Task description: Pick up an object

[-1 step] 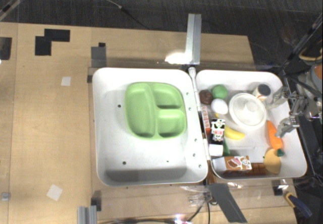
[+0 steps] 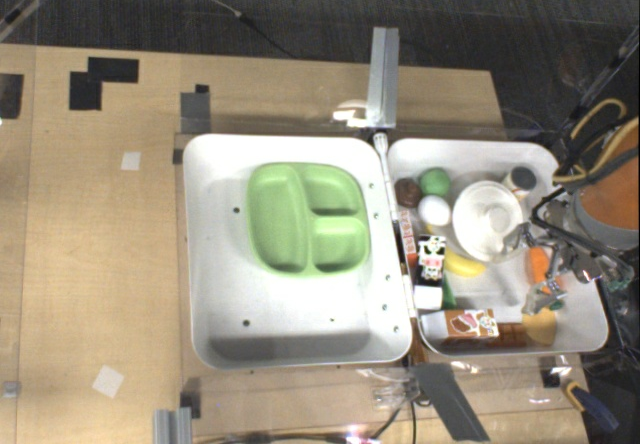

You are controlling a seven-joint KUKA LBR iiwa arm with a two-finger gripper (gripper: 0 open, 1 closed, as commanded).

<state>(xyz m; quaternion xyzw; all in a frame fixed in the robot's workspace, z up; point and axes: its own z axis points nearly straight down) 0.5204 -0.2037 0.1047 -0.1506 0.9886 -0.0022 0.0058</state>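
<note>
The camera view shows the fingers (image 2: 548, 277) low in the right bin (image 2: 597, 337), over an orange object (image 2: 539, 261); I cannot tell whether they are wide, narrow or holding it. Just beside them sits a white bowl (image 2: 487, 219), with a yellow piece (image 2: 464, 265) beyond. Further off, a green tray (image 2: 305, 218) lies in the left bin (image 2: 215, 262). Nothing looks lifted yet, so the pickup seems unfinished.
</note>
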